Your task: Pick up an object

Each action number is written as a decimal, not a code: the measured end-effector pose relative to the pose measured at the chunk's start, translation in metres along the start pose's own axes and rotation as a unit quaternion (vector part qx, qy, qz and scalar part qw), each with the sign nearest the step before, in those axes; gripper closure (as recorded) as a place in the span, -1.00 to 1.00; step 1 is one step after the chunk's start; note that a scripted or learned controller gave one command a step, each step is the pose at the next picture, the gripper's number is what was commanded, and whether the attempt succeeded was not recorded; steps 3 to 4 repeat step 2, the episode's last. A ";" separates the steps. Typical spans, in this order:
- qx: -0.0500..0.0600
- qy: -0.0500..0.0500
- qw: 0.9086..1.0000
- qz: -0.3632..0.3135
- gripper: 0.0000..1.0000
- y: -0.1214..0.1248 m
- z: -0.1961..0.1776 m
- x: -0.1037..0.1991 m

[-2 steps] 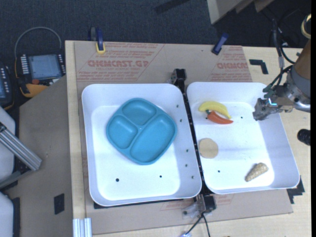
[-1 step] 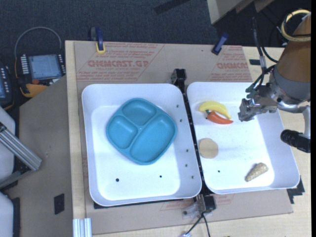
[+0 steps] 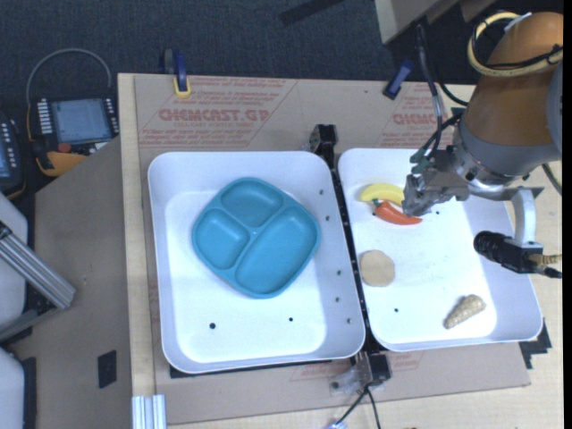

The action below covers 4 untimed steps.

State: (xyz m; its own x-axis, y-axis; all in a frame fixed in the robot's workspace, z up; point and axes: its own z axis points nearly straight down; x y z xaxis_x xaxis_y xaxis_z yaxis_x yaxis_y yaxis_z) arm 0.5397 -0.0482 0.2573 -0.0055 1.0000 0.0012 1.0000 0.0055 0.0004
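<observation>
Claw (image 3: 418,206) low in far part of right white bin (image 3: 509,329), right over red-orange pepper-shaped toy (image 3: 396,214), yellow banana toy (image 3: 381,192) touching it. I cannot tell finger spread. My worry: the two toys crowd together, so pinch may slip or nudge banana.

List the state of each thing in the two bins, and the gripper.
Blue plate: upright in left bin, nothing on it.
Banana: lying in right bin, beside pepper.
Pepper: lying at gripper.
Cookie: lying flat.
Shell: lying on its side.
</observation>
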 end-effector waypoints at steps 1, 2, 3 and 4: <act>0.002 0.000 1.000 0.002 1.00 -0.001 0.017 0.050; 0.002 0.000 1.000 0.000 1.00 -0.011 0.019 0.111; 0.002 0.000 1.000 0.000 1.00 -0.011 0.019 0.111; 0.002 0.000 1.000 0.000 1.00 -0.011 0.019 0.111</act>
